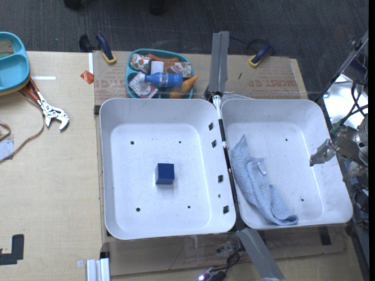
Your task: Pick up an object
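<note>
We see a tan wooden worktop (47, 192) set on dark carpet, with chair legs at the top edge. Two white bins sit side by side on it. The left bin (117, 174) holds one blue cube (165, 173), lying near its middle. The right bin (310, 174) holds one crumpled pale blue cloth (258, 183), stretched along its left side. Behind the bins stands one teal bowl (159, 75) of packets and a bottle. One wrench (50, 111) lies at the far left, beside a teal tray (12, 60). The gripper (323, 153) hangs at the right bin's right wall, apart from the cloth; we cannot tell how its fingers stand.
</note>
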### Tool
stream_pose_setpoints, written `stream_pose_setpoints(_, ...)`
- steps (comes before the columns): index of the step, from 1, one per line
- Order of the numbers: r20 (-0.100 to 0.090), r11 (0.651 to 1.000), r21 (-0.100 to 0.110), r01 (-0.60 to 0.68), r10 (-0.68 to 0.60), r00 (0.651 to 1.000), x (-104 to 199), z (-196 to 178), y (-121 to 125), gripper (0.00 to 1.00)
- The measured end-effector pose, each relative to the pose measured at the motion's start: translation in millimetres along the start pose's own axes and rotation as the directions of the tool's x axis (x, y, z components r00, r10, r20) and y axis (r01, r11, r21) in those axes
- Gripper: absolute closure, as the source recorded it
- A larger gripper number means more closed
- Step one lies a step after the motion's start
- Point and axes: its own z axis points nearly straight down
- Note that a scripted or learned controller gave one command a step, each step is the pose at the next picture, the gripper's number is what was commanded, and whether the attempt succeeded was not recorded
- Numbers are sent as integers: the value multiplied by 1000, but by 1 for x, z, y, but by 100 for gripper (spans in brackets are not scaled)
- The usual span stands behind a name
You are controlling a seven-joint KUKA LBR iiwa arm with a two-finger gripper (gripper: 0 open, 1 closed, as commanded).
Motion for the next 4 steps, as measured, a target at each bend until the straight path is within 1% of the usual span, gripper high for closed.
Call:
stream_pose_setpoints(1,-1,989,0,-146,146,989,-5,-19,3,0)
stream_pose_setpoints(2,2,870,2,-493,493,870,63,-24,27,0)
stream_pose_setpoints(3,1,835,3,-550,550,835,25,40,42,0)
stream_pose_setpoints(4,1,816,2,-578,578,816,-10,26,63,0)
